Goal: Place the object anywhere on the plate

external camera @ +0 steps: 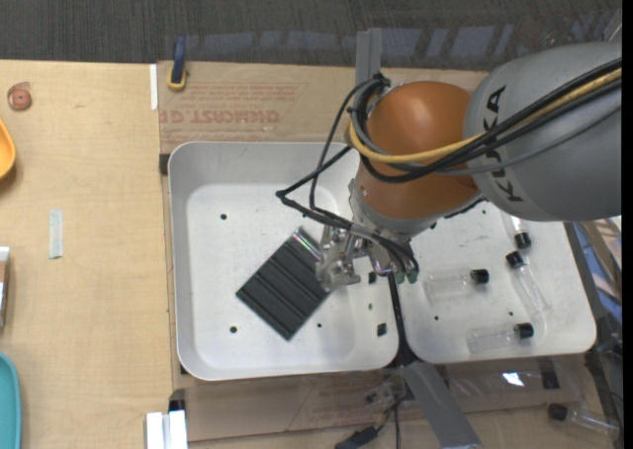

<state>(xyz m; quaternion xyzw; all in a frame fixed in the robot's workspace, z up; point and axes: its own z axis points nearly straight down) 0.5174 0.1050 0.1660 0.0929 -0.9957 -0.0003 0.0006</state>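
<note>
The jaws (338, 267), their state impossible to tell, sit at the right edge of a black ribbed plate (282, 286) in the left bin (198, 239).

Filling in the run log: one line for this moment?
arm: over bins' divide | pincer: at dark ribbed slab's right end | slab: flat in left bin | grasp: unclear

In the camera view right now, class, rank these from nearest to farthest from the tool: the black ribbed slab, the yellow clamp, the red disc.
1. The black ribbed slab, in the left bin, lies just left of the tool.
2. The yellow clamp, on the cardboard's upper-left edge, behind the bins.
3. The red disc, far left on the wooden bench.
</note>
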